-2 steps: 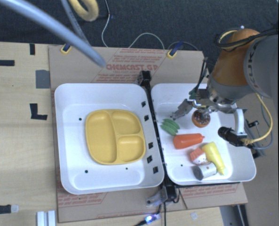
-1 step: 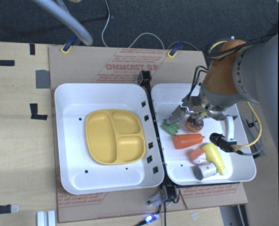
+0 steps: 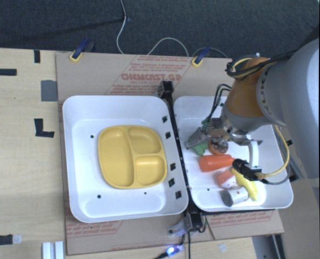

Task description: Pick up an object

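Pincer low in right bin, finger state unclear; orange carrot-like toy just beside it: centre over 1 item before closing.

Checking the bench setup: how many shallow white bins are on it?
2. The left shallow white bin holds a yellow divided plastic plate; the right shallow white bin holds small objects under the arm.

Yellow divided plate, white bins (both), orange carrot-like toy

Green object partly hidden under gripper.
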You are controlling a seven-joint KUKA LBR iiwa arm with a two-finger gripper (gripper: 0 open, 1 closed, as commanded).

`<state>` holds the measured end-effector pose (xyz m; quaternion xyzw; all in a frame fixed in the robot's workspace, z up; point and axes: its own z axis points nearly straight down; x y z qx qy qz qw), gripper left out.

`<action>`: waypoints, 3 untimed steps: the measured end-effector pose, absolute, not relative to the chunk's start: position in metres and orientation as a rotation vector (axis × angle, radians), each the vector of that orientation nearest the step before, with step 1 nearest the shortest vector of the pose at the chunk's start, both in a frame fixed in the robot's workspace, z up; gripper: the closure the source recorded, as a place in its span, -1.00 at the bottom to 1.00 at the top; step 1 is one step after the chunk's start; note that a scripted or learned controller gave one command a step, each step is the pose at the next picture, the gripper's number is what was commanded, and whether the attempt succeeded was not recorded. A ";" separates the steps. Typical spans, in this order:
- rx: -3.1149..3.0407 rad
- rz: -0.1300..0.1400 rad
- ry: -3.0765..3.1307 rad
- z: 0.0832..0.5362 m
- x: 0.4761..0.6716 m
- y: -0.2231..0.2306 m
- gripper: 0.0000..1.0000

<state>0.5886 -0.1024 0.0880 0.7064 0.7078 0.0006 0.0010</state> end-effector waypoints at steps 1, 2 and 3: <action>2.206 0.005 2.210 0.102 0.591 -0.106 1.00; 2.219 0.003 2.222 0.149 0.585 -0.102 1.00; 2.217 0.005 2.220 0.212 0.587 -0.104 1.00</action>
